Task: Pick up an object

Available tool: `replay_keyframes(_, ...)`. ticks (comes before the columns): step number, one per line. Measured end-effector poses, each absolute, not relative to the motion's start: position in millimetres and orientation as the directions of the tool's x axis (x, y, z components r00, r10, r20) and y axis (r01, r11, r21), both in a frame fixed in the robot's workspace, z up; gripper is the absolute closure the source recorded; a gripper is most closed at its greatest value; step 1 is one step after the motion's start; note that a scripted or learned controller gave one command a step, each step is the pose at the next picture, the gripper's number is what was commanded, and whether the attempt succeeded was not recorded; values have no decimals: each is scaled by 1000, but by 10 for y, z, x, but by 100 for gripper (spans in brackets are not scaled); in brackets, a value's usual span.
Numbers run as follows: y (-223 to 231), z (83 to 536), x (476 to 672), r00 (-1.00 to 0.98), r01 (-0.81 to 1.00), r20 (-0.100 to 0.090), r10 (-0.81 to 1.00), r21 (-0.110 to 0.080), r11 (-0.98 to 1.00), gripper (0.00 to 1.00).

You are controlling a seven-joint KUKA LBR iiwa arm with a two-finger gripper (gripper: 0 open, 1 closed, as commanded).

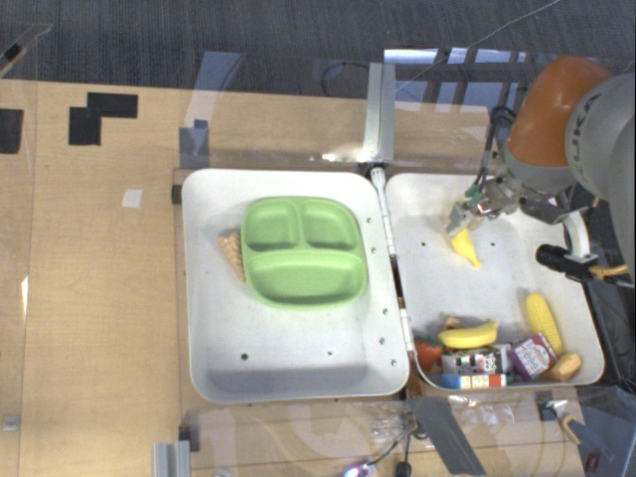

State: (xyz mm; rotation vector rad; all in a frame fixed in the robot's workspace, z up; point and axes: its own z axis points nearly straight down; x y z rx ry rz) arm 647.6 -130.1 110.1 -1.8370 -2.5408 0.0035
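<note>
The gripper [465, 219] hangs over the upper part of the right bin [427, 286], its tip right at the top end of a small yellow wedge-shaped piece [463, 245]. From where I stand the 2 look to be touching or nearly so, but I cannot tell whether the piece is actually clamped or just lying on the bin floor under the tool, and I cannot tell how wide the tool is set. Behind it the grey arm [596, 137] with its orange band reaches in from the right.

Well apart from this, along the near edge of the same bin, sits a heap of toy food: a banana [468, 336], an ear of corn [542, 323], a purple carton [532, 356], and a few smaller bits I can't make out. The left bin [209, 356] holds a green divided plate [301, 249] with a tan cracker-like thing [232, 253] poking out from under its left rim.

My worry is the wedge itself. It looks small, smooth and tapered, and the tool meets it at 1 end and not at its middle, so it could squirt out sideways or swing and drop on the lift. If contact is only at the tip, the lift may well come up with nothing.
</note>
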Motion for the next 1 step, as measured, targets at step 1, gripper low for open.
replay_keyframes(1, -784, 2113, 6707, -206, 979, -2, 979, 9, 206, 100)
